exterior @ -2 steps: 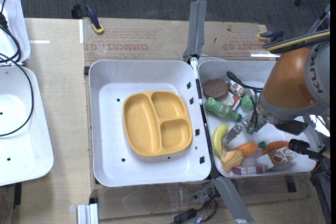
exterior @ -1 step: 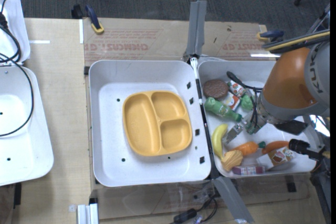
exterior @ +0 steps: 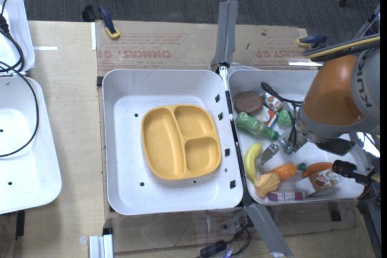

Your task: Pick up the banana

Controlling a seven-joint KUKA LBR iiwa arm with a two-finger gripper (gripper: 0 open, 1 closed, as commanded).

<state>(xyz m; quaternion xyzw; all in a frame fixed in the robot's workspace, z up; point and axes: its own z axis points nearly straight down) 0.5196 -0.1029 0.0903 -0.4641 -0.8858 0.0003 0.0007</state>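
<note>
The yellow banana (exterior: pixel 251 160) lies in the right bin (exterior: pixel 242 78), close to its left wall, lengthwise toward the front. My gripper (exterior: pixel 268 155) hangs low over the bin, just to the right of the banana and next to its upper half. The grey arm with its orange band (exterior: pixel 332 96) reaches in from the right above it. Nothing shows as held.
Around the banana lie a green bottle (exterior: pixel 256 125), a brown round patty (exterior: pixel 247 101), a carrot (exterior: pixel 284 170), a tan pastry (exterior: pixel 268 183), a pink box (exterior: pixel 288 195) and a red-white packet (exterior: pixel 326 180). The left bin (exterior: pixel 121 130) holds a yellow divided plate (exterior: pixel 181 142).
</note>
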